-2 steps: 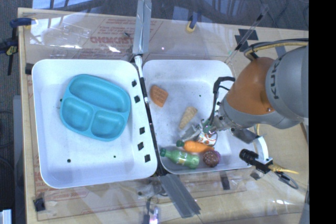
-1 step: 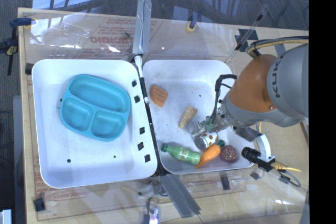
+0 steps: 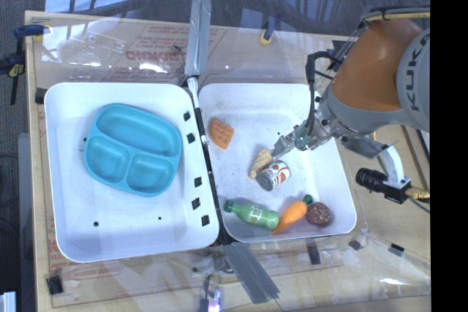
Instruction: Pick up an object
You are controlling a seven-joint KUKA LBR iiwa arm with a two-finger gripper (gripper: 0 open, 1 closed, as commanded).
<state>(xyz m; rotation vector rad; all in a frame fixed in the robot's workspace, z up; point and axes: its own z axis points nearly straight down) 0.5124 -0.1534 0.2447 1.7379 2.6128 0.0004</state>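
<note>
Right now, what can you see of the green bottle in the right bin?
The bottle is small, glossy green, plastic by its look, with a white cap at its left end and a pale label around its middle. It lies on its side near the right bin's front wall, its base touching the carrot.

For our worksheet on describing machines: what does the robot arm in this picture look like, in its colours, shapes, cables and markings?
The arm has a rounded, bulging body: a broad orange band above a grey wrist section. Large dark letters, partly cut off, mark the pale grey casing at its upper right. Thin black cables loop around it. It narrows to a small metallic gripper.
</note>
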